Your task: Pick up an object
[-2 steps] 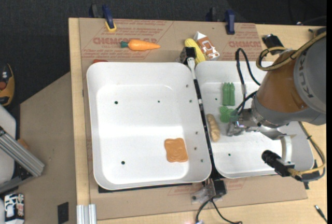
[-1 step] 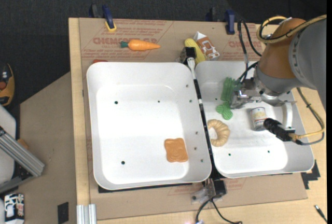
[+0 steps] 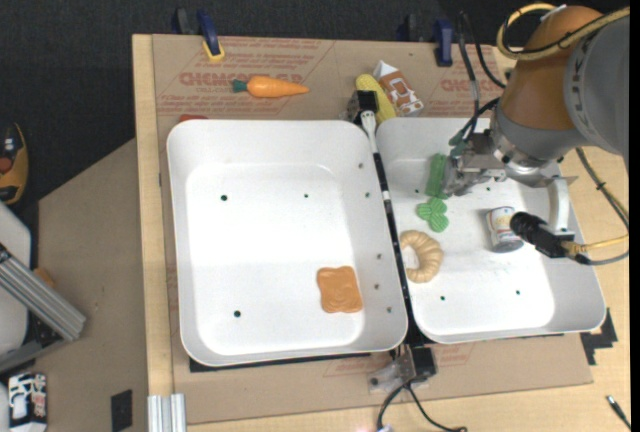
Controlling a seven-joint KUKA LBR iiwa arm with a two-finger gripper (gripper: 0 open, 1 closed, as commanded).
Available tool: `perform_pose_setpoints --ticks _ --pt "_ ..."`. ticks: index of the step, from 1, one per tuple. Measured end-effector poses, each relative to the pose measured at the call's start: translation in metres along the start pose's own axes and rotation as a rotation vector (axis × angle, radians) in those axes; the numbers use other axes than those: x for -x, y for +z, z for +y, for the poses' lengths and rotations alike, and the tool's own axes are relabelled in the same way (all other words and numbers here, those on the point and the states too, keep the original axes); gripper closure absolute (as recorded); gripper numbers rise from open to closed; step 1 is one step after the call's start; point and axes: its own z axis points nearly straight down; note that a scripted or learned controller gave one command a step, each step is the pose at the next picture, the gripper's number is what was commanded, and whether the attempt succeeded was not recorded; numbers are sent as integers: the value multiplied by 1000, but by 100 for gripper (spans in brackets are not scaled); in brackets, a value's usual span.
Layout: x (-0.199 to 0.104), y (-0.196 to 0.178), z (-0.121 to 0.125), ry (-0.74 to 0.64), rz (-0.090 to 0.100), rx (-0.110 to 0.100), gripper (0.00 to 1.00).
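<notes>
My gripper (image 3: 458,174) hangs low over the back left part of the right bin (image 3: 520,315). A long green piece (image 3: 437,176) stands right at its left side, touching or nearly touching it. Just in front of that lies a small green bunch (image 3: 433,214). A tan ring-shaped pastry (image 3: 421,255) rests by the bin's left wall. A small silver can (image 3: 500,228) lies on its side to the right of the gripper. An orange toast-like slab (image 3: 340,289) lies in the front right part of the left bin (image 3: 200,220).
An orange carrot (image 3: 270,87) lies on the cardboard bench behind the left bin. A yellow item and a small carton (image 3: 388,92) sit behind the divide between the bins. A black connector and yellow cable (image 3: 545,238) hang off the arm beside the can.
</notes>
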Motion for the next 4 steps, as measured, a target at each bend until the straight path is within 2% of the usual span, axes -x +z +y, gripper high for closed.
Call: perform_pose_setpoints --ticks 1,2,3,4 --pt "-1 47 -59 5 3 -15 100" --pt "-6 52 -45 2 0 -6 100" --pt "-74 -53 -11 -4 1 3 100" --pt "-124 -232 13 -5 3 15 100"
